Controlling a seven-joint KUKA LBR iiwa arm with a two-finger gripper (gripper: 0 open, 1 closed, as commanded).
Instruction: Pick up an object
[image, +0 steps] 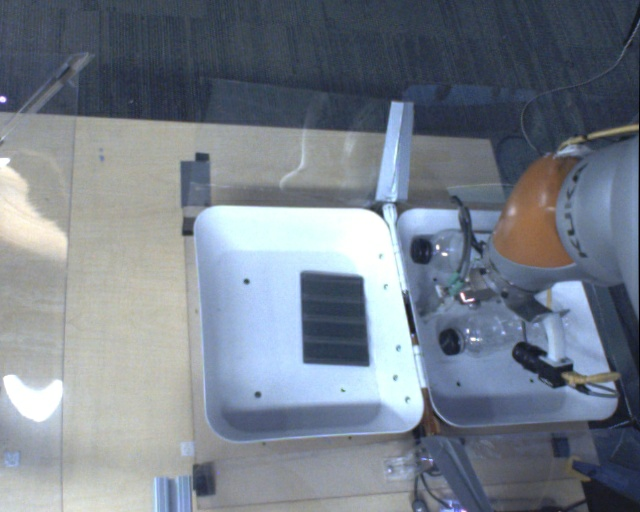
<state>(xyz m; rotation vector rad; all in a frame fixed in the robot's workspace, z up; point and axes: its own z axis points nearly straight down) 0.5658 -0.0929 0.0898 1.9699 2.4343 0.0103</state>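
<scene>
A flat black ridged rectangle (334, 318) lies in the middle of the left bin (230, 300). In the right bin (500, 400) lie two clear bottles with black caps. One bottle (445, 246) is at the far left corner and the other bottle (482, 336) lies nearer the front. My gripper (465, 291) hangs low over the right bin, between the two bottles and close to both. The arm's orange band (535, 225) sits above it and hides the bin's far right part.
A metal divider post (395, 150) stands behind the seam between the bins. The wooden bench (100, 300) stretches to the left. A black clamp (197, 180) sits at the left bin's far corner.
</scene>
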